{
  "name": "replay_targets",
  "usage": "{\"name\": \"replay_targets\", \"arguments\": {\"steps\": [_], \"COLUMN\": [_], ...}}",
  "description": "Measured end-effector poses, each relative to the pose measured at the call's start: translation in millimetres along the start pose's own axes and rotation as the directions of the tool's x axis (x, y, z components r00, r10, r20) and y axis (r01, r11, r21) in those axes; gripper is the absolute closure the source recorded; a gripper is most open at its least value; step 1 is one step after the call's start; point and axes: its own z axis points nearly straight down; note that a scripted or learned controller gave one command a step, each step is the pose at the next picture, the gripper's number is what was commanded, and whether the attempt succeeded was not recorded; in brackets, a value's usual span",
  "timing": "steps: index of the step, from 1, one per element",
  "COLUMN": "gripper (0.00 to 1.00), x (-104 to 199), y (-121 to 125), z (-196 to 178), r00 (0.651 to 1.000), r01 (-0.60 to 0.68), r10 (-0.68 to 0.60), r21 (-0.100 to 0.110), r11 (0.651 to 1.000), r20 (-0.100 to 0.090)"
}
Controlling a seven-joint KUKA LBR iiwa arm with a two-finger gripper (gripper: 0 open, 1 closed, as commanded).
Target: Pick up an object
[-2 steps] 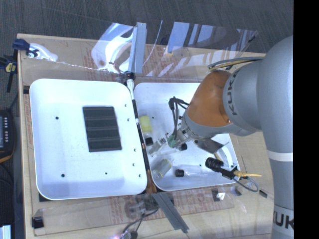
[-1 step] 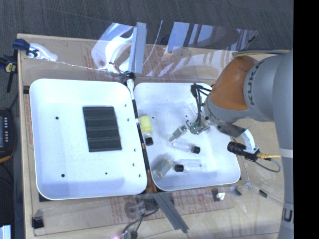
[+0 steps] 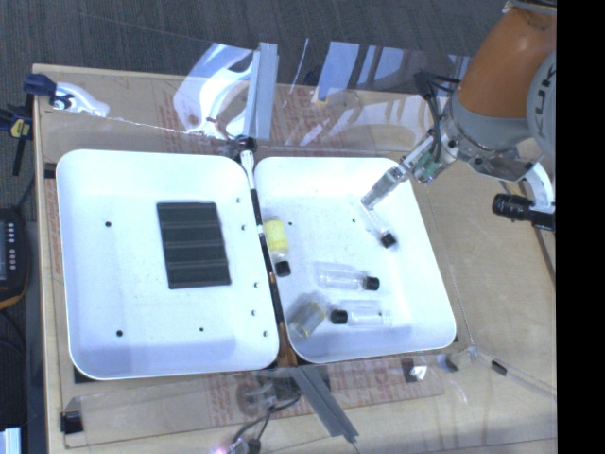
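My tool (image 3: pixel 376 195) hovers over the right bin's (image 3: pixel 430 253) far edge; can't tell its grip; clear vials (image 3: pixel 345 278) nearer

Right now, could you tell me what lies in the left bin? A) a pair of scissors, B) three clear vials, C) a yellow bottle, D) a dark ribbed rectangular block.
D: a dark ribbed block lies flat near the middle of the left bin, while the yellow bottle and the clear vials lie in the right bin.
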Motion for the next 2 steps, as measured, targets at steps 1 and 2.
{"name": "replay_targets", "arguments": {"steps": [1, 2], "gripper": [0.0, 0.0], "x": [42.1, -4.9], "y": [-0.4, 11.1], "z": [151.2, 173.1], "r00": [0.997, 0.976], "r01": [0.076, 0.216], "r10": [-0.076, -0.216], "r21": [0.004, 0.0], "r11": [0.997, 0.976], "r20": [-0.006, -0.001]}}
